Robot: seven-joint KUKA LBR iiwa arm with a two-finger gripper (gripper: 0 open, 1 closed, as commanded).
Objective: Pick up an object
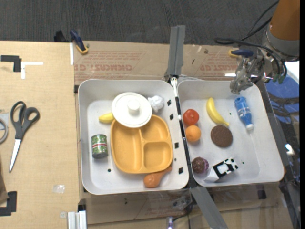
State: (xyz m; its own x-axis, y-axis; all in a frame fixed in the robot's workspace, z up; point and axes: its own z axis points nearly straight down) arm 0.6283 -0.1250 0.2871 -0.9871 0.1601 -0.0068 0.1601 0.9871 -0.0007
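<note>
Blue bottle point(243, 112) lies flat near the right bin's point(267, 171) far right corner: probably light, rigid, slippery; best gripped across its middle. Going near to far in this bin: one purple ball point(199, 165), one brown disc point(221, 136), one orange point(193, 133), one tomato point(190, 117), one banana point(215, 111). Gripper point(240, 82) hovers just beyond the bottle; jaw state unclear.

- Large reddish lettering is showing mirrored and upside down on the cardboard sheet point(125, 61) behind the bins; it is seeming to read "CHEMICAL GUYS".
- Print on the green can point(99, 145) is staying illegible.
</note>
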